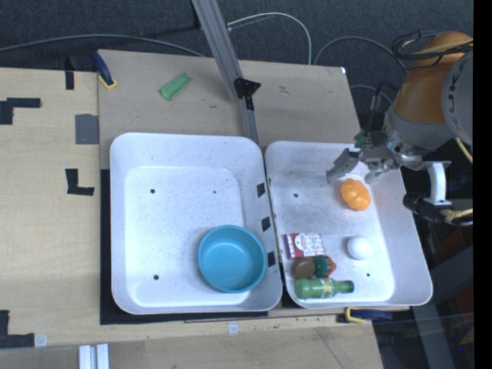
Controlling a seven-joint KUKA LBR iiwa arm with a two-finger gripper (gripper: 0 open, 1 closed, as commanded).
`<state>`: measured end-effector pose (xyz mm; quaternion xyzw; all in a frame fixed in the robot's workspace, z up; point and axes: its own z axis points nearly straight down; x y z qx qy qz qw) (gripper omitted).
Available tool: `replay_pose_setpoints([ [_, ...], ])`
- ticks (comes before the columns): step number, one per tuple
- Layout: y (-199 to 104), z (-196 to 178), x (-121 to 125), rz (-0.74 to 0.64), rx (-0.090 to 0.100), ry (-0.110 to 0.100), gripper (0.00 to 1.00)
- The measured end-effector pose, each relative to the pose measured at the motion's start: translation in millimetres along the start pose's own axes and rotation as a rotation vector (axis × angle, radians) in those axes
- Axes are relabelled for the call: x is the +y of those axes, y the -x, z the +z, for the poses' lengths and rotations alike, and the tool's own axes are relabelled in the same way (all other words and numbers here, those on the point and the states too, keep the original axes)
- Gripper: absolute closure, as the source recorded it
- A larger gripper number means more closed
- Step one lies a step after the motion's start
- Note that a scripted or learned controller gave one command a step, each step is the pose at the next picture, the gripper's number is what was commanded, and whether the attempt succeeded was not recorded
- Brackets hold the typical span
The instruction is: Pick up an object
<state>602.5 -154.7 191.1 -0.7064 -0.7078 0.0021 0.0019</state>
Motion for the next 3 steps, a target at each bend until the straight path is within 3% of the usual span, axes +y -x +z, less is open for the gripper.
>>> replay_pose_setpoints([
  [1, 1.0, 64.4, 1.2, 0.000, 0.000, -0.002, 0.00],
  [2, 0.2, 104.6, 1.0, 0.000, -0.001, 0.003, 0.00],
  [3, -0.6, 93.1, 1.3, -0.002, 0.000, 0.003, 1.00],
])
